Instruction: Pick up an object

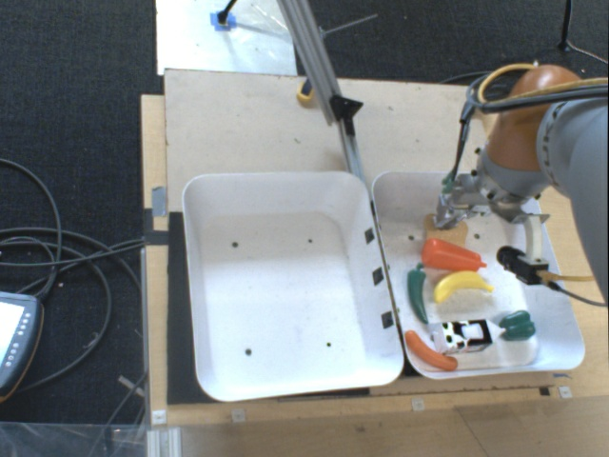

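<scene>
Below, the jaws (pixel 455 209) hung over the right bin (pixel 571 346); whether parted or clenched was unclear, the carrot (pixel 451 253) and banana (pixel 461 285) just beneath.

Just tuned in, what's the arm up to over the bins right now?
The arm's claw is down in the right bin, near its back end, at a small tan piece. Whether it has a grip on that piece I cannot tell. The other toys lie nearer the front: an orange carrot, a yellow banana, a green pepper and a black-and-white block.
</scene>
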You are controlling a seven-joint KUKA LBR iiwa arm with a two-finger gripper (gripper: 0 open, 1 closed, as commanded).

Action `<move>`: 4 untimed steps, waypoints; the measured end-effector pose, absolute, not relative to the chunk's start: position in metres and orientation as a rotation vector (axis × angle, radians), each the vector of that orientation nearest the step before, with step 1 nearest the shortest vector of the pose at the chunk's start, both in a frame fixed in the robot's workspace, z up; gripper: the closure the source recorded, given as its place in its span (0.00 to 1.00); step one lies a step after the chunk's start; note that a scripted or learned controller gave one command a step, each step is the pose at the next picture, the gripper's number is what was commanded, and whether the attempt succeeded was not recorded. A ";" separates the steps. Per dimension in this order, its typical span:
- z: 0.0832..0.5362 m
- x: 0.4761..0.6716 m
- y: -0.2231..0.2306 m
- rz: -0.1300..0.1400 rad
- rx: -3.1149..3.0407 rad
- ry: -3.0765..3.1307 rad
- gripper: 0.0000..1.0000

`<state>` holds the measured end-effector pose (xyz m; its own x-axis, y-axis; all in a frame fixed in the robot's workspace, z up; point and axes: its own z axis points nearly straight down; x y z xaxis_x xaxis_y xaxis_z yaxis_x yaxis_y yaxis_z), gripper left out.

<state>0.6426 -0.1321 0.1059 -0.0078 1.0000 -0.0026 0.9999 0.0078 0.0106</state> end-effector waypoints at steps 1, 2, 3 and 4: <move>0.168 0.637 -0.131 0.007 2.212 2.222 1.00; 0.233 0.642 -0.133 0.008 2.209 2.222 1.00; 0.232 0.643 -0.133 0.002 2.212 2.226 1.00; 0.226 0.628 -0.073 0.002 2.211 2.234 1.00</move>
<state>0.6285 -0.0728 0.2258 -0.0103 0.9999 0.0021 0.9999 0.0103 -0.0002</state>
